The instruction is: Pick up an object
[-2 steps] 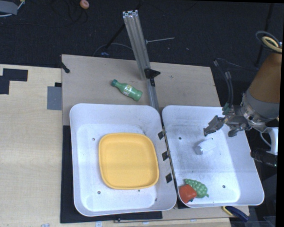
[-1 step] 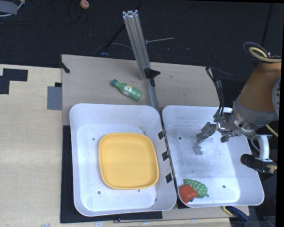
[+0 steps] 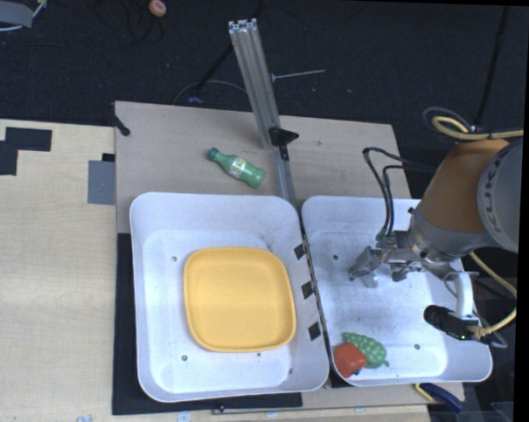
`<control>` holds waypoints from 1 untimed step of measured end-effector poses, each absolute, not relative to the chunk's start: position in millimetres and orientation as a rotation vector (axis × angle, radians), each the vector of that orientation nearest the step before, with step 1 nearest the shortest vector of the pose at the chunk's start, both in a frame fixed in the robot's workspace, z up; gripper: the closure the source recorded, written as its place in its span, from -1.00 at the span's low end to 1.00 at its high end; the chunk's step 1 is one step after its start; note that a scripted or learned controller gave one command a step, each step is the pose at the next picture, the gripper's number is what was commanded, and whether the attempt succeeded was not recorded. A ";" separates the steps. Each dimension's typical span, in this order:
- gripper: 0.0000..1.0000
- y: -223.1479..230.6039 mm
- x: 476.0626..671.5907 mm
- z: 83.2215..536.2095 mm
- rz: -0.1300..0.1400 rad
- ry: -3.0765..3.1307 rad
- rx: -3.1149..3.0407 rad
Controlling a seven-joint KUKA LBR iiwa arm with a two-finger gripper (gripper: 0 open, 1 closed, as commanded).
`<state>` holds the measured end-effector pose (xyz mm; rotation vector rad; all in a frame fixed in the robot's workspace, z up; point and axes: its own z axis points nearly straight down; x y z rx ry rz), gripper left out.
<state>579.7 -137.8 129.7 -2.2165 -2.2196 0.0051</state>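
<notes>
two white bins [image 3: 158,245] here, left one has a yellow plate [image 3: 240,298]. gripper [image 3: 365,270] hangs over the right bin's middle, can't tell its state. red-and-green toy [image 3: 358,353] sits at that bin's near-left corner.

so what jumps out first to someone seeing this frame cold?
The big yellow plate lying flat in the left bin grabs the eye first. Next comes the grey and orange arm reaching in from the right, its claw low over the right bin, where a red and green toy sits near the front edge. A green bottle lies on its side on the bench behind the bins.
</notes>
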 end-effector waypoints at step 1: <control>1.00 -139.7 580.6 142.6 0.001 -2.220 -2.222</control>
